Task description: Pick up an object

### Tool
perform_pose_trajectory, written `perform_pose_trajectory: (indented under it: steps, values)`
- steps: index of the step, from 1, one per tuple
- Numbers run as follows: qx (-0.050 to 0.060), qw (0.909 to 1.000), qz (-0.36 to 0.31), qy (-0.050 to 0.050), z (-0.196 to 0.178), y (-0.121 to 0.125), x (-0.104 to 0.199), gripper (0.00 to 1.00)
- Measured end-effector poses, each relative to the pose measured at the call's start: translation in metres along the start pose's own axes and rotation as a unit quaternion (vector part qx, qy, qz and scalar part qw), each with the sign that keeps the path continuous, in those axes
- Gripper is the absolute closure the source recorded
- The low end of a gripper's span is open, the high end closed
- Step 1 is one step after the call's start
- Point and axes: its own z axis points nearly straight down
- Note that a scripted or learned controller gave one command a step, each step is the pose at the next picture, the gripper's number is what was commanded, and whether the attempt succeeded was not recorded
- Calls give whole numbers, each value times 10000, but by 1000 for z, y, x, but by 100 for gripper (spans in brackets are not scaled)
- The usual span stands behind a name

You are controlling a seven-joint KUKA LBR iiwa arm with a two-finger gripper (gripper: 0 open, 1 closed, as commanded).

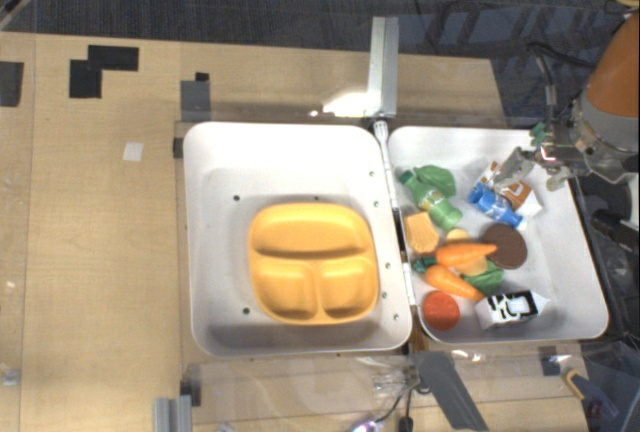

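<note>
Hovering over the right bin, the gripper had its fingers spread apart, a blue-and-white packet lying just below-left, untouched; a yellow divided tray sat in the left bin.

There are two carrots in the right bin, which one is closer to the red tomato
The lower carrot, lying just above the red tomato and almost touching it. The upper carrot sits farther up, beside the brown disc.
</note>
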Motion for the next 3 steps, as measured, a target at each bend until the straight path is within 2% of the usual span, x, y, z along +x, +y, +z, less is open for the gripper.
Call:
perform_pose_trajectory:
  steps: [1, 2, 3]
  values:
    - [-42, 9995, -314, -20, 101, 23, -26, 0]
    - [-63, 9995, -320, -22, 90, 24, -25, 100]
    - [-64, 9995, -321, -23, 89, 24, -25, 0]
